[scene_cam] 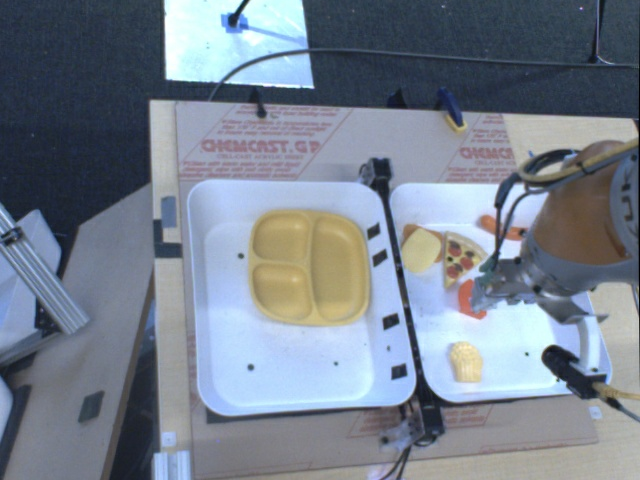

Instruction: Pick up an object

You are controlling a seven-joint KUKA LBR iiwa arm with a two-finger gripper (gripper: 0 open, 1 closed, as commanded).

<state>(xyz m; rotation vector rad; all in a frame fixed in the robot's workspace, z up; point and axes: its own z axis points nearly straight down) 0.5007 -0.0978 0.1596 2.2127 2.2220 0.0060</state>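
The gripper (487, 294) sits low in the right bin (520, 386), at the right middle of the frame, at the end of the grey arm (590, 223) with its orange band. Whether it is wide or narrow cannot be told, since the wrist hides most of it from above.

Right at the gripper's tip lies a small red piece (468, 299), partly covered by it; I cannot tell if the two touch. Just to the upper left of the gripper is a toy pizza slice (460, 259), and left of that, touching or nearly touching it, a pale yellow wedge with a red edge (421, 249). An orange piece (490, 224) peeks out above the gripper, near the arm's cables. Below and slightly left of the gripper, well apart from it, a small yellow corn-like piece (465, 361) lies near the bin's lower rim.

The left bin (225, 368) holds a yellow divided plate (306, 267), about in its middle. A black hinge strip (392, 288) runs between the two bins.

Both bins rest on a clear sheet printed with red lettering (262, 140) over the tan worktop (110, 298). Beyond it, at the top of the frame, is dark carpet with a shiny square panel (237, 28) and a black cable (420, 56) running across. A metal rail (45, 283) shows at the left edge.
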